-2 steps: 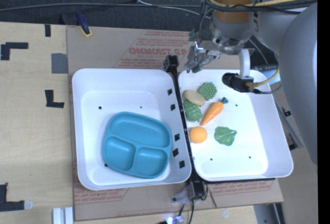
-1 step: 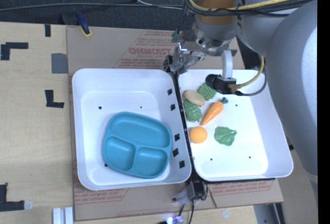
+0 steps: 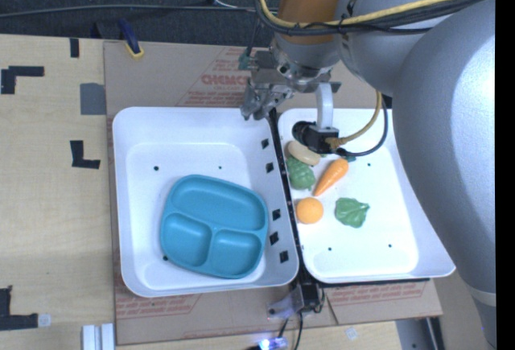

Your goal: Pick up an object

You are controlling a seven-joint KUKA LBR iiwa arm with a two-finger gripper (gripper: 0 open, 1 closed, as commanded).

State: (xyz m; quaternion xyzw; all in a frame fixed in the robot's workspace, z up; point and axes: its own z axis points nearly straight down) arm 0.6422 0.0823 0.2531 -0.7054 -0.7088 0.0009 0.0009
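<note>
gripper [image 3: 261, 103] above bins' divider; carrot [image 3: 331, 176], tray [image 3: 214, 226] nearby

Bright, even overhead light here; the white bins [image 3: 137, 179] glare slightly, soft shadows sit under the blue tray [image 3: 213, 226], the near grey arm [image 3: 451, 99] looms blurry, the backdrop stays dark.

A blue divided tray [image 3: 214, 226] lies in the left white bin [image 3: 133, 131]. Brown cardboard [image 3: 177, 75] lies under that bin, and a wooden bench [image 3: 44, 203] extends to its left.
</note>
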